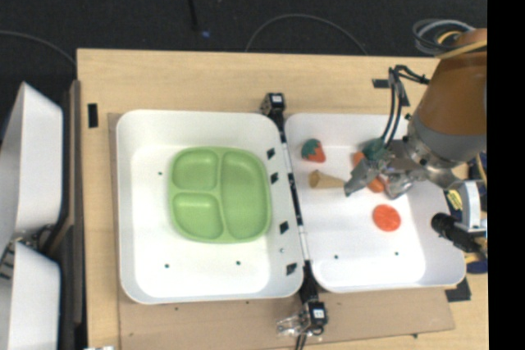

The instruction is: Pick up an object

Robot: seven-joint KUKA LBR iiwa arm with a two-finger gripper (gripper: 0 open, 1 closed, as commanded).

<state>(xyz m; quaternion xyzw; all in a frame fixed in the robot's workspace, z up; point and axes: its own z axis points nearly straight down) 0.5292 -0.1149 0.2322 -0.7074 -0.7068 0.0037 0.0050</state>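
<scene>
Orange piece under tool, grasp unconfirmed

Orange piece (376, 184) lies in right bin (410, 275), touching the tool (373, 179), partly hidden; can't tell whether the tool is spread or closed, or gripping anything. Judgement: centre over one item, descend straight, close fully before lifting. Crowding nearby: tan wedge (327, 180), teal-orange toy (312, 149), orange disc (387, 217). Green divided plate (220, 194) in left bin (139, 258), no obstruction.

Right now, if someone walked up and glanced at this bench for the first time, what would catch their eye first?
Probably the green divided plate, sitting alone in the middle of the left bin. Next, the arm's gripper low over the right bin, among small toy foods: an orange round piece in front of it, a tan cone and a red and green piece to its left.
</scene>
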